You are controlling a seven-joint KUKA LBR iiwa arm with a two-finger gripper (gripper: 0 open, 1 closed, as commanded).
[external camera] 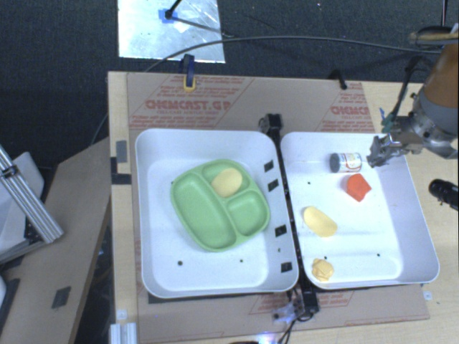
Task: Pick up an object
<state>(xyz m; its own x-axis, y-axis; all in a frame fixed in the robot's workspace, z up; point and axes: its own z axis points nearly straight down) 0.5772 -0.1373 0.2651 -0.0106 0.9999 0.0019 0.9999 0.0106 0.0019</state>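
Observation:
In the right bin (409, 221) lie a small can on its side (346, 163), an orange-red block (358, 187), a yellow banana-like piece (320, 221) and a small yellow lump (322, 269) near the front edge. My gripper (379, 154) hangs over the bin's back right part, just right of the can and above the orange block. Nothing shows between its fingers.
The left bin (161, 264) holds a green divided plate (215, 210) with a yellow item (227, 182) in one compartment. A divider with black clips (281, 213) runs between the bins. Cardboard (244, 99) lies under both bins.

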